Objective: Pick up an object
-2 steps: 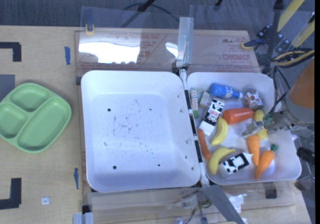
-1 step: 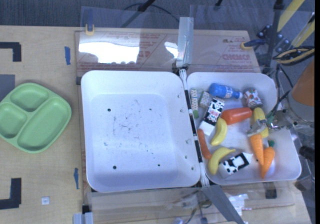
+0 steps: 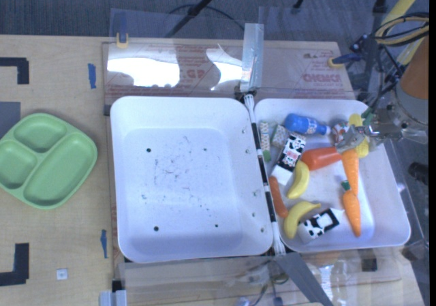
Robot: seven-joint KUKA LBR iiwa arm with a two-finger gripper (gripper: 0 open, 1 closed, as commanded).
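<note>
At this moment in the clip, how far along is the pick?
Done so far: the gripper sits low over the right bin, beside the upper carrot and orange bottle. In hand: nothing visibly between its fingers; blur hides whether they are closed. Left: grasping and lifting. Bananas, the lower carrot and the blue bottle all lie in the bin.

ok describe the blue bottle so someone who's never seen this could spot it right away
Start at the right-hand white bin, the one crowded with toy food. Look along its far edge, at the top of the pile: the blue bottle lies there on its side, above the black-and-white carton. It is the only blue thing among orange carrots and yellow bananas.
</note>
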